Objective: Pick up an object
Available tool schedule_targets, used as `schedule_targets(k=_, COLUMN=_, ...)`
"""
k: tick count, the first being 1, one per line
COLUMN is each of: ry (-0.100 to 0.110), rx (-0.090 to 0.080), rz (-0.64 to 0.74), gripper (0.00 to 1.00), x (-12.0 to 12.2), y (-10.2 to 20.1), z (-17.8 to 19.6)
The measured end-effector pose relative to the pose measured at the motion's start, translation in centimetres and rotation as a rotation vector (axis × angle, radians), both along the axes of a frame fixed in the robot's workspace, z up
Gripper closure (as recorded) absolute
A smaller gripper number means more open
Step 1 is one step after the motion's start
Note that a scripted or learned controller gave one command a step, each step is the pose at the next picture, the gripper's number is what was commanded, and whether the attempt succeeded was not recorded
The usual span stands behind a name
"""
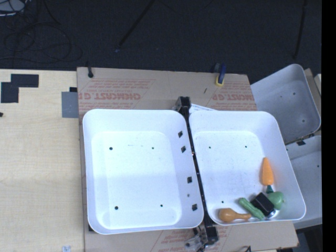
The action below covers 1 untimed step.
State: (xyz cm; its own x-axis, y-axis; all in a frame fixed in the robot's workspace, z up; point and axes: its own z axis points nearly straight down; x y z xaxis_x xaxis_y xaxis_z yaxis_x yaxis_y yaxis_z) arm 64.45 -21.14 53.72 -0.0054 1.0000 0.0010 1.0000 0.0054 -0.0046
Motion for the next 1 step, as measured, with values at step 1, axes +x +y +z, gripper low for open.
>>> schedule_targets(k=1, ry=0.0, rx=0.0, rz=0.0, gripper=1.0, x=0.0, y=0.0, z=0.0)
